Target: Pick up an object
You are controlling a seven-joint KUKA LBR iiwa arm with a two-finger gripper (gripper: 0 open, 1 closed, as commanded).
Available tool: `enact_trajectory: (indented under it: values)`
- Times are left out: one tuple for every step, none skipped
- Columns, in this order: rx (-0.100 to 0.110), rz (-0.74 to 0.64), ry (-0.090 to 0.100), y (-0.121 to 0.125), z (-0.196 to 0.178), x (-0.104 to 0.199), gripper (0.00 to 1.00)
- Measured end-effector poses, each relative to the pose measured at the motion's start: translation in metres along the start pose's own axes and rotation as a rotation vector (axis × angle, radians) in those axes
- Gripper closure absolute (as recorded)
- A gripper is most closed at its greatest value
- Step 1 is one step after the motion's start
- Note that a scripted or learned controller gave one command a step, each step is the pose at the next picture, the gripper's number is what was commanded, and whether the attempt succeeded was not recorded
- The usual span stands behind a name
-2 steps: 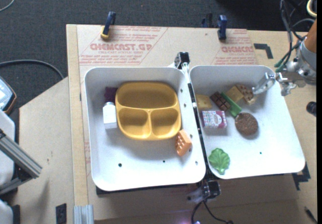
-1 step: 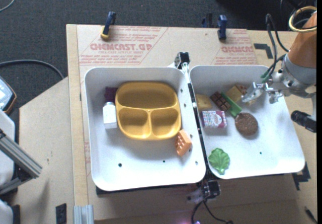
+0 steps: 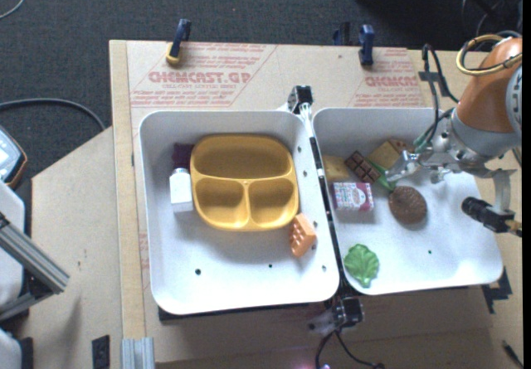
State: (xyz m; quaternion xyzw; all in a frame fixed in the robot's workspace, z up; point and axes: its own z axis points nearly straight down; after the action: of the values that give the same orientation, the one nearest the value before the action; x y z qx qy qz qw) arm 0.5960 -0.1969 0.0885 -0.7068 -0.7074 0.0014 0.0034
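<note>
Dark carpet surrounds a plywood bench (image 3: 249, 69) carrying two white bins. Judging by the setup, the step in hand is settling on one target in the right bin (image 3: 465, 264); the brown oval cookie (image 3: 407, 204) looks cleanest, lying apart from the pink carton (image 3: 353, 196) at its 9 o'clock, so a straight descent centred over it should avoid nudging neighbours. From 3 o'clock the grey arm (image 3: 489, 110) reaches in, wrist low, gripper (image 3: 412, 162) just at the cookie's 12 o'clock. Whether it is spread or closed, I cannot tell; nothing visibly sits in it.
</note>
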Motion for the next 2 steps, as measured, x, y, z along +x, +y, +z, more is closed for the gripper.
enact_trajectory:
  values:
    - [-0.008, 0.0, -0.003, 0.002, -0.015, -0.001, 1.0]
    - [-0.014, 0.001, -0.006, -0.006, -0.073, 0.001, 1.0]
